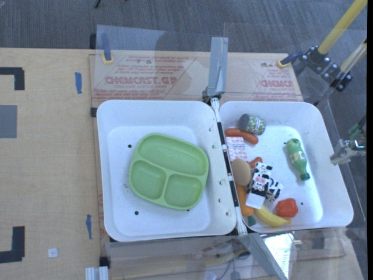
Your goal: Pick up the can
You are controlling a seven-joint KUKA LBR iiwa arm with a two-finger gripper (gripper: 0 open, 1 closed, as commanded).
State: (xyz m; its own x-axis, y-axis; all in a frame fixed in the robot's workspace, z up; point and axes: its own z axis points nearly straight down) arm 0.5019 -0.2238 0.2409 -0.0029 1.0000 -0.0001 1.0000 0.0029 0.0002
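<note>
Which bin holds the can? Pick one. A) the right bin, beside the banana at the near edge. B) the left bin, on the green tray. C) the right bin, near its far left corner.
C: the can lies on its side in the right bin, near the far left corner, just above the hot dog.

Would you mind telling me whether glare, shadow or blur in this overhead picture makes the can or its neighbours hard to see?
In the camera view, light is even and shadows are soft; the can in the right bin looks slightly soft, its label unreadable. Clear panels behind the bins give faint reflections over the red-printed sheet. The green plate is sharp and without glare.
</note>
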